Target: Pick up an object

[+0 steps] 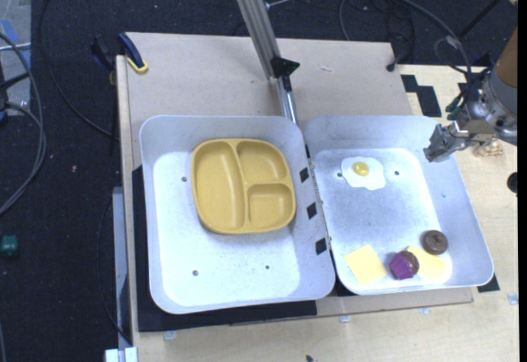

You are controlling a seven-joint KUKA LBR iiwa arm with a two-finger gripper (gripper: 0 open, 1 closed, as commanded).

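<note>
Camera view has the tool (440, 143) hanging over the far right edge of the right bin (461, 212), and I cannot tell how it is set. Just to its left lies a fried egg (363, 173); nearer the front, well below it, sit a brown doughnut (434, 242), a purple piece (403, 264) and a yellow slice (365, 264). Further left, the other bin (165, 270) holds a yellow divided plate (244, 186)

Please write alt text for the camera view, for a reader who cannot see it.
The gripper hangs over the right bin's far right edge, holding nothing visible. That bin holds a fried egg, a yellow square, a purple piece and a brown ring. The left bin holds a yellow divided tray.
</note>
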